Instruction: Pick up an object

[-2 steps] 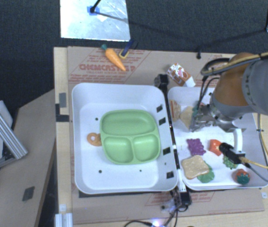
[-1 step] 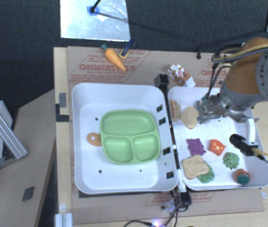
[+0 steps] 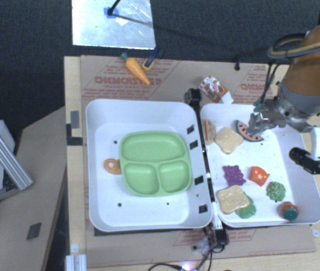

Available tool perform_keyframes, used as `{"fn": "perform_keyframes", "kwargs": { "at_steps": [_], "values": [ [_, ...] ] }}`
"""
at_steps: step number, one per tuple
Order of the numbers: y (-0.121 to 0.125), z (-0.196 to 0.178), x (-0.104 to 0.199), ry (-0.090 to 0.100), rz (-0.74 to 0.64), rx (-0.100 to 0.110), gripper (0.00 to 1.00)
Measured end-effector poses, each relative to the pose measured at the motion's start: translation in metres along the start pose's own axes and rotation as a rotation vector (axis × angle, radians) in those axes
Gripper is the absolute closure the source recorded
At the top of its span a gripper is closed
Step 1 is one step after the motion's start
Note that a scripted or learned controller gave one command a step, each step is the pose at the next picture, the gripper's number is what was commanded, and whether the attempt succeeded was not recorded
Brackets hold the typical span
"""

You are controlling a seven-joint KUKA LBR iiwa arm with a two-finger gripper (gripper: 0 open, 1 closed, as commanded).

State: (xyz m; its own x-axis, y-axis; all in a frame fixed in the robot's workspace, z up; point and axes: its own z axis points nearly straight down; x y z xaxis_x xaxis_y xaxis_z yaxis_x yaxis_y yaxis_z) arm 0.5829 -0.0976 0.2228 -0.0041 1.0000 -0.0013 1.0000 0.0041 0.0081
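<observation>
Hand [image 3: 255, 130] low over watermelon slice [image 3: 244, 130] — perhaps touching — right bin [image 3: 312, 199].

Bright even overhead light, soft shadows, slightly grainy

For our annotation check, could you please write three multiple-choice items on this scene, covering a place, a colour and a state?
1. Where does the green three-compartment plastic tray lie?
A. in the left white bin
B. in the right white bin
C. on the bare bench

2. What colour is the small bumpy grape-like toy?
A. yellow
B. purple
C. blue

3. Where is the gripper?
A. low over the watermelon-slice toy in the right bin
B. over the green tray
C. over the orange carrot toy

Answers: 1 A, it sits inside the left bin. 2 B, it is purple. 3 A, its tip is at the watermelon slice.
</observation>
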Motion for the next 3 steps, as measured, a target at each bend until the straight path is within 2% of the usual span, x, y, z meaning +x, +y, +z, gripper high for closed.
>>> {"fn": "perform_keyframes", "kwargs": {
  "at_steps": [1, 2, 3],
  "values": [
    [0.001, -0.002, 0.0, 0.001, 0.0, 0.005, 1.0],
    [-0.018, 0.003, 0.04, 0.002, -0.003, 0.008, 1.0],
    [-0.034, -0.008, 0.086, 0.004, -0.005, 0.007, 1.0]
  ]
}}
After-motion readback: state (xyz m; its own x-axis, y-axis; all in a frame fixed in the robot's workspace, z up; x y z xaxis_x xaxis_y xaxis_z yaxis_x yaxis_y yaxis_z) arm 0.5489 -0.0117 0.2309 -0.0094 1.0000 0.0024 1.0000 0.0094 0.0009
